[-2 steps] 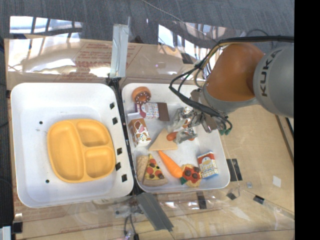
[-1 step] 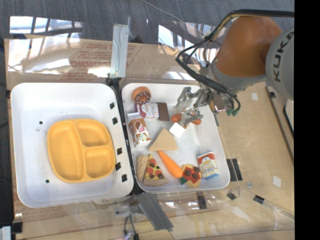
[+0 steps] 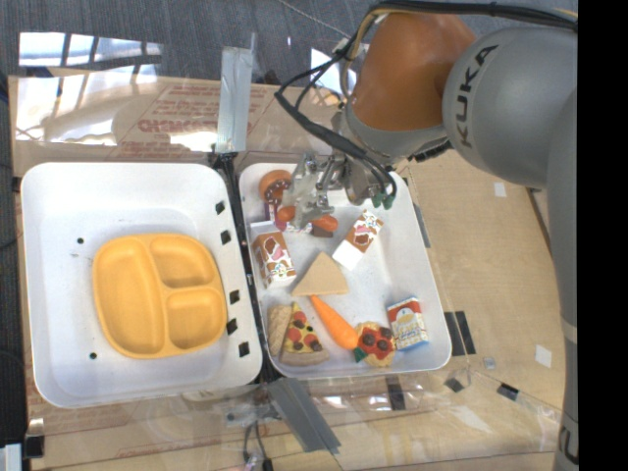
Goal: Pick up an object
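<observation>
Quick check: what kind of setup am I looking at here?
Likely a lab pick-and-place test bench: a KUKA arm over two white bins, toy food in the right one, a yellow tray in the left.

Toy food lying in the right bin
A carrot, cheese wedge, pizza slice and small cartons are lying scattered flat.

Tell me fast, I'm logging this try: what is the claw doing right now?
Claw: low in the right bin, among the toy food at its far end; open or closed, holding or not, cannot be told.
</observation>
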{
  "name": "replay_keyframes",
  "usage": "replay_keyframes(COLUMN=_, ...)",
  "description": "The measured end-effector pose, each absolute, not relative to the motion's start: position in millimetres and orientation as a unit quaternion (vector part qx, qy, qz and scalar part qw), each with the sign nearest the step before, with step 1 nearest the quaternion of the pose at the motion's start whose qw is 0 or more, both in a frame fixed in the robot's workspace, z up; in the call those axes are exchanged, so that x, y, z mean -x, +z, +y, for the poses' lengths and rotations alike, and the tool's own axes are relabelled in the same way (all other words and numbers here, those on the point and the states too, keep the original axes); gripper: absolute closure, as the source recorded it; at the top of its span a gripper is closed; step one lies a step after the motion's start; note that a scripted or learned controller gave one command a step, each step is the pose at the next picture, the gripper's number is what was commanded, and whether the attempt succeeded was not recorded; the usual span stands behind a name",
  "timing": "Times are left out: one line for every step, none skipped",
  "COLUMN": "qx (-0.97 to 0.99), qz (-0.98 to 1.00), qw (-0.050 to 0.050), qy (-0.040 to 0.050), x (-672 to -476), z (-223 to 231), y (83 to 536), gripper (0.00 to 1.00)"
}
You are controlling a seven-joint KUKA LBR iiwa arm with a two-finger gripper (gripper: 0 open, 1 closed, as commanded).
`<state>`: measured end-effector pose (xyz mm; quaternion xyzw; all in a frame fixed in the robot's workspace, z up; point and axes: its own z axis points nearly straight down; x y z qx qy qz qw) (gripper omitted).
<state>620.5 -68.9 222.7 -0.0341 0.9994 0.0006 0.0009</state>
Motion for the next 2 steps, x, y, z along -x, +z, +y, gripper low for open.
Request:
replay_keyframes(qx=0.022, qz=1.0, qw=0.001, qy=-0.0018, x=-610.9, z=-165.0, y=243.5, gripper=1.0)
replay_keyframes(qx=-0.022, qz=1.0, qw=-0.004, qy=0.0016, x=-633.0, z=-118.5, y=152.5, gripper=1.0)
